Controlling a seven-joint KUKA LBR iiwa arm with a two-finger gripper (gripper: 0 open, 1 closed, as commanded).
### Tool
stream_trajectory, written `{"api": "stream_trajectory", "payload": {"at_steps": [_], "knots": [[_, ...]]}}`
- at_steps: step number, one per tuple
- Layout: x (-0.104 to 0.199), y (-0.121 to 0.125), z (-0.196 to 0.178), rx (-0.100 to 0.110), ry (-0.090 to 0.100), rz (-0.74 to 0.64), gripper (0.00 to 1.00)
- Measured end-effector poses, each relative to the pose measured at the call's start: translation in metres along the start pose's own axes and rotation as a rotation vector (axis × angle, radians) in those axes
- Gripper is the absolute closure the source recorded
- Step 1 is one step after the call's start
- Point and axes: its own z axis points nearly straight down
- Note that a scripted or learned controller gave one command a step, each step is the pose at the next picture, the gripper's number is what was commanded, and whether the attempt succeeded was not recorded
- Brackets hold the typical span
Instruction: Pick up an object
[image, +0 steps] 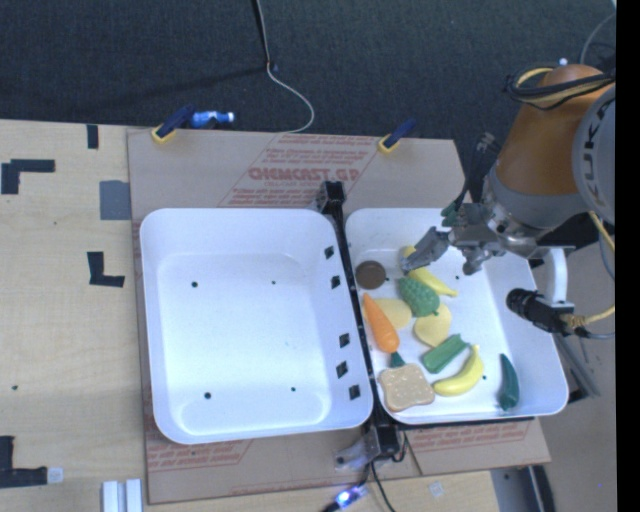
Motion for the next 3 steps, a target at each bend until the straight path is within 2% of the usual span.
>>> {"api": "stream_trajectory", "payload": {"at_steps": [1, 2, 3], "knots": [[-0.005, -0.023, 0.11, 0.013, 0.002, 0.002, 0.0], [-0.005, -0.02, 0.094, 0.002, 0.001, 0.0, 1.0], [0.019, -0.031, -0.113, -0.019, -0.001, -0.003, 1.0]]}}
